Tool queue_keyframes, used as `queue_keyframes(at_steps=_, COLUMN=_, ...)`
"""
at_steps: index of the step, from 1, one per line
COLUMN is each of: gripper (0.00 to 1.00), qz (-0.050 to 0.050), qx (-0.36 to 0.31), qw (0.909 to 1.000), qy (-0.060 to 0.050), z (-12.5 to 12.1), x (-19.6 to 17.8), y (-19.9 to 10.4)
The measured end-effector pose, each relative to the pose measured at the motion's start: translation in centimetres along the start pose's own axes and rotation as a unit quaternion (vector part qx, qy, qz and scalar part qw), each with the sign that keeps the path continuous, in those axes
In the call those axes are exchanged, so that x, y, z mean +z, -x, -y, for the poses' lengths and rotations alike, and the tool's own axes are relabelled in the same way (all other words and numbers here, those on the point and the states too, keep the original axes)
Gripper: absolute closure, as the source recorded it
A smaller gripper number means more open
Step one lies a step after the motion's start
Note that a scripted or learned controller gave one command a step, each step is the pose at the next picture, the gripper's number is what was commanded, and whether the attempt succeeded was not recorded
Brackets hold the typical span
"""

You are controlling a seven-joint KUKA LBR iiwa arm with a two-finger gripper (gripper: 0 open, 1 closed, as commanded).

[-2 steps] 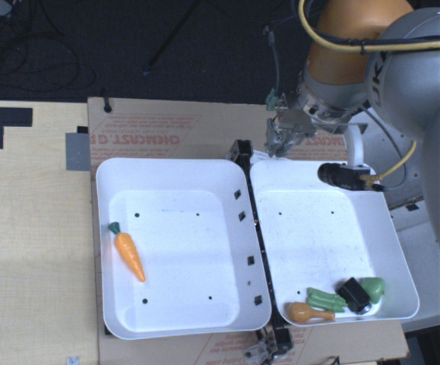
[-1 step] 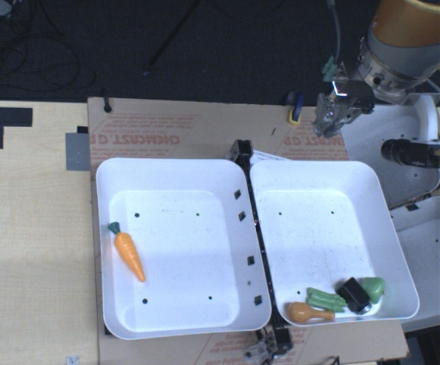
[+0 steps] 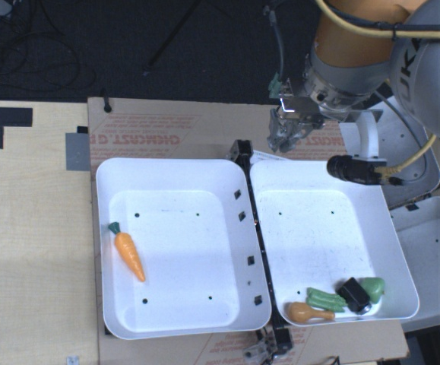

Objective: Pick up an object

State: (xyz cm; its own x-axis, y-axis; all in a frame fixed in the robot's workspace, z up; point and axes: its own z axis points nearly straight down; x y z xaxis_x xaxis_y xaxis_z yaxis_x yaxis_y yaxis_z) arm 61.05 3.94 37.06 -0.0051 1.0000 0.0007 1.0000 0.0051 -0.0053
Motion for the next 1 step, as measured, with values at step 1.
queue_keyframes(at_steps=1, gripper=1.00, qz=0.000, qx=0.000, qw=1.0000, qy=0.003, z=-2.38, x=-3.22, y=-6.53)
